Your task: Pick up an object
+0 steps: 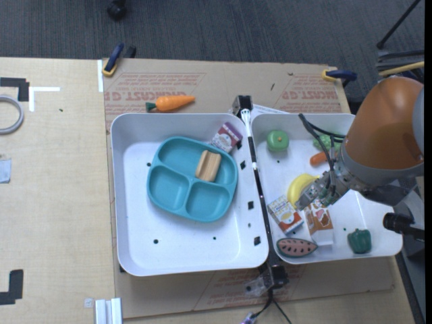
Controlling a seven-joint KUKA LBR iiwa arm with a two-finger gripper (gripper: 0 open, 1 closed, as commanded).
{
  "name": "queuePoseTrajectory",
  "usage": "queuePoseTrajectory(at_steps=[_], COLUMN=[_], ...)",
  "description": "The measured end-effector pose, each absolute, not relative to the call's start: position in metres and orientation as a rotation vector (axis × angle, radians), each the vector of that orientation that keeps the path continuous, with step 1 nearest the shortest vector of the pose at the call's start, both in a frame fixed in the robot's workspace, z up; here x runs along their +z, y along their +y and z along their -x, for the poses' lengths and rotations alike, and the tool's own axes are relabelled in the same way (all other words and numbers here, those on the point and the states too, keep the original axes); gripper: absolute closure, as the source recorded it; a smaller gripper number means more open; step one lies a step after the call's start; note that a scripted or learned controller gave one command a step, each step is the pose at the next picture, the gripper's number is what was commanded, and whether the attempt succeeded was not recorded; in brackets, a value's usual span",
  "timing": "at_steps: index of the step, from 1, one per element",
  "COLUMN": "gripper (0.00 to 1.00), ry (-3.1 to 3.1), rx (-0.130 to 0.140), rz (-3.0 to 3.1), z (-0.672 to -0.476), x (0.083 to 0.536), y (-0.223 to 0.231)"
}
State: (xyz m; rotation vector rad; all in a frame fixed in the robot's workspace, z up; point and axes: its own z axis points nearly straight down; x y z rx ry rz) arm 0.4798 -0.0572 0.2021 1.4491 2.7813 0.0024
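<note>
My gripper (318, 194) is low over the middle of the right bin (378, 252), on the end of the grey arm with its orange band. It hangs just right of a yellow banana (299, 186) and just above a red-and-white carton (319, 224). Around it lie a smaller carton (283, 212), a watermelon slice (297, 247), a green pepper (360, 241), a green apple (277, 140) and a small orange piece (318, 158). Nothing is visibly held.
The left bin (135, 235) holds a teal divided plate (175, 194) with a bread roll (208, 165) on it and a small packet (225, 138) at its far right corner. A toy carrot (172, 102) lies on the cardboard behind the bins.
</note>
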Motion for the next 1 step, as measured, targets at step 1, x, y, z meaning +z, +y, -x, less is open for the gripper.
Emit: queuePoseTrajectory(at_steps=[1], gripper=[1.00], ry=[2.931], rx=[0.001], rz=[-1.118], z=[-0.4788], x=[0.2332], y=[-0.0030])
